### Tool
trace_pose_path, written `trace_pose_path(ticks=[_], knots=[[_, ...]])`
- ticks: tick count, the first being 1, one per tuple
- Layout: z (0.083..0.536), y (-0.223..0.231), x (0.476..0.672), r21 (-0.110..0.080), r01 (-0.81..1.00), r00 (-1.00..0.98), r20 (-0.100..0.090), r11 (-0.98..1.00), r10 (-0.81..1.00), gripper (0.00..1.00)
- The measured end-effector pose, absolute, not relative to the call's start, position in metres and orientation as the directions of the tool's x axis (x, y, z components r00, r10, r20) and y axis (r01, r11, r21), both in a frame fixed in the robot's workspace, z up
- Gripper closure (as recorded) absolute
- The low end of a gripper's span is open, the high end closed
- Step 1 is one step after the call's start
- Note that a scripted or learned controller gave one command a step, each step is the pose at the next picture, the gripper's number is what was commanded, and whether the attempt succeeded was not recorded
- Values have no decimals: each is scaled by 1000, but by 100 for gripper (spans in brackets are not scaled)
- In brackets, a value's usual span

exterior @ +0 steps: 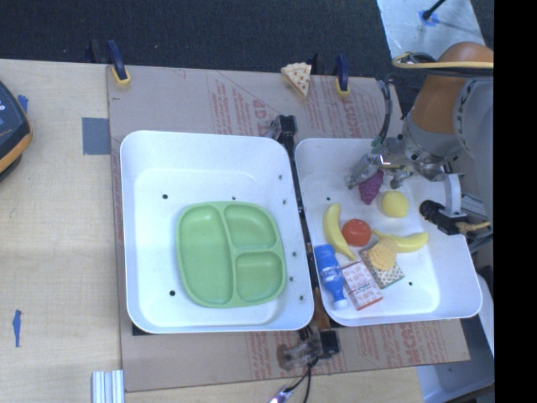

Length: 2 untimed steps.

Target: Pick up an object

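Metal two-finger claw [370, 173] hangs low over the far part of the right shallow white plastic bin [449, 305], right at the top of a small dark purple, matte, eggplant-shaped toy [370, 188]; whether its tips are spread or closed, or grip the toy, cannot be made out. Just right of the purple toy lies a round yellow lemon-like ball [393, 203]. Nearer the front sit a smooth red tomato-shaped toy [357, 232], a curved yellow plastic banana [336, 230] to its left, and a second yellow banana [408, 242] to its right. Below them a yellow, ridged corn-like block [383, 256] touches a flat red-and-white printed packet [362, 285], beside a blue bottle with a white cap [330, 273] along the bin's left wall. The left white bin [147, 175] holds a glossy pale green three-compartment plate [229, 253]. Both bins rest on brown cardboard [210, 99] clamped to a light wooden bench [50, 250]
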<state>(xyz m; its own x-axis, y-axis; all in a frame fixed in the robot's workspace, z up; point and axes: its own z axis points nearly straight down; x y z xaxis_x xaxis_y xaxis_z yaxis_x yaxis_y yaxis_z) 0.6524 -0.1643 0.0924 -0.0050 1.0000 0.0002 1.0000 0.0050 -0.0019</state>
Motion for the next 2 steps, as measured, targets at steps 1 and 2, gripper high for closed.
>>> trace_pose_path(ticks=[1,2], knots=[[92,-142,656,-4,1000,-5,0,5,1000,0],[103,-143,656,-6,1000,-9,0,9,1000,100]])
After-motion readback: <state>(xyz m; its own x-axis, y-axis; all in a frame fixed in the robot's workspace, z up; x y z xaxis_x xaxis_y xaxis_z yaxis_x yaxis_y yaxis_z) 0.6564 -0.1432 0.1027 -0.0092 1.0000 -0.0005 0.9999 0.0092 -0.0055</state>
